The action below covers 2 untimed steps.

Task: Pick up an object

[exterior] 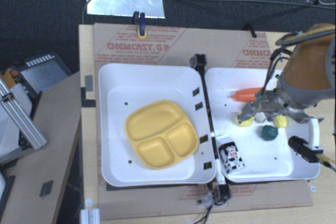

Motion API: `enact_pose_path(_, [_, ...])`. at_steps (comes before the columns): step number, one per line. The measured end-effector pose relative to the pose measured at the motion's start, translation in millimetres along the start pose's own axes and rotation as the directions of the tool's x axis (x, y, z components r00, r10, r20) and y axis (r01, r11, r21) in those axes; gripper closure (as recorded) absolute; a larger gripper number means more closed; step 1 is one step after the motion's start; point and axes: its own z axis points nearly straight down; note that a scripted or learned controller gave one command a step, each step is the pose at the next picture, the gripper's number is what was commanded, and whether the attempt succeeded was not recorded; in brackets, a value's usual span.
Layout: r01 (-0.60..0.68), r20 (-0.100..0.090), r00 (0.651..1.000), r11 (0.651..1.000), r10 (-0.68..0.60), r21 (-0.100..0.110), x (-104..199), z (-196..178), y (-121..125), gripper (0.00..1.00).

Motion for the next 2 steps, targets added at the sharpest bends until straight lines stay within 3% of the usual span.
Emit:
enact_pose_path(1, [0.003,0.002,1.000,1.000,-0.003,-0.012,0,-6,3,0.00])
enact_pose_path(2, [0.001,0.000,1.000,1.000,-0.001,-0.008,1,57,3,0.00])
